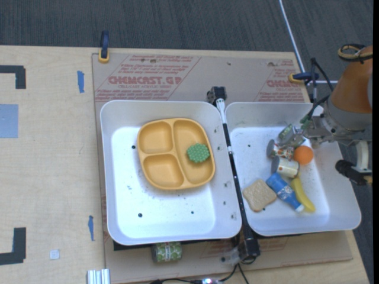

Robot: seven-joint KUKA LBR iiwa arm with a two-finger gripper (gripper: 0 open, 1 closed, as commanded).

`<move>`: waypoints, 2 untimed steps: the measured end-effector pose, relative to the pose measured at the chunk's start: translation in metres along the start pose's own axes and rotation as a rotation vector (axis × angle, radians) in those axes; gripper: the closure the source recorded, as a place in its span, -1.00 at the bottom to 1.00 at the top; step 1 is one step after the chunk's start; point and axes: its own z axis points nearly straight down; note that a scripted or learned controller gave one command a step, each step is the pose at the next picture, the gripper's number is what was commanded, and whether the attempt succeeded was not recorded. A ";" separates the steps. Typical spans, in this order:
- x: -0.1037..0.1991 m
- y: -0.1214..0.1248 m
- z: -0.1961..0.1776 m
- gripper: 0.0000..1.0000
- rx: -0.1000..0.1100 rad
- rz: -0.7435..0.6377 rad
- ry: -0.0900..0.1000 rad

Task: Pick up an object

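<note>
The camera looks down at a slant on two shallow white bins set side by side on a bench. The left bin [118,158] holds a yellow divided plate [174,154] with three sections. A green bumpy ball [198,152] lies in the plate's right-hand section; the other two sections show bare yellow.

The right bin [340,212] holds a loose cluster of small things. An orange ball [304,154] lies near the bin's right side, just beside a small cream-coloured cup [288,168] lying on its side. Below those, a blue packet [284,190] lies at a slant, touching a yellow banana [302,195] on its right. A tan cracker [259,194] with a dotted face lies just left of the blue packet, near the bin's left wall.

The arm [349,99] reaches in from the right, its orange band above the grey wrist. The gripper [285,141] is low over the upper part of the right bin, just left of and above the orange ball and right above the cream cup. A small grey piece shows at its tip, but I cannot tell whether its fingers are apart or together, nor whether anything is caught between them.

A green can [168,252] lies on the bench just below the left bin's front edge. A black post [217,94] stands behind the bins where they meet.
</note>
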 end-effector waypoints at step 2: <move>0.106 0.000 -0.089 1.00 0.016 -0.002 0.005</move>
